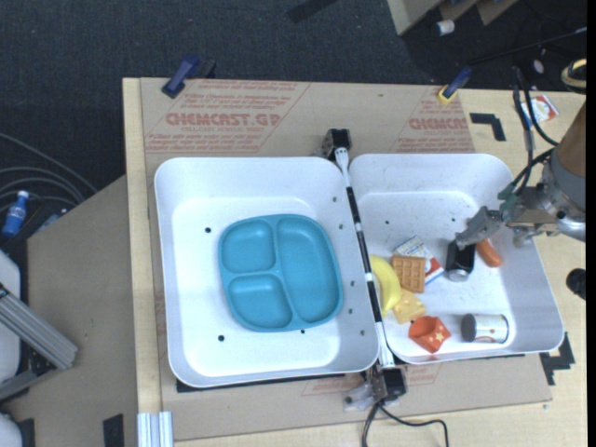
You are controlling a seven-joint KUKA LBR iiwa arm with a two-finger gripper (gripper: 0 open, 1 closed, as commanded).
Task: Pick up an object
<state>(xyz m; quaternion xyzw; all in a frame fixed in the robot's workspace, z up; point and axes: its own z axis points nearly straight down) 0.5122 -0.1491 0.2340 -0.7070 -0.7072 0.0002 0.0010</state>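
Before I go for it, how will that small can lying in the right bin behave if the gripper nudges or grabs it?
The can lies on its side near the right bin's front wall, so a nudge will probably roll it. Its round, shiny body looks slippery; fingers may squeeze it out. It seems small and rigid, likely light.

In the right bin, right of frame centre, lie a yellow banana (385, 280), a tan waffle square (409, 272), a red block (428, 332), a grey cylinder (484, 327) on its side, and an orange piece (490, 252) nearer the right wall.
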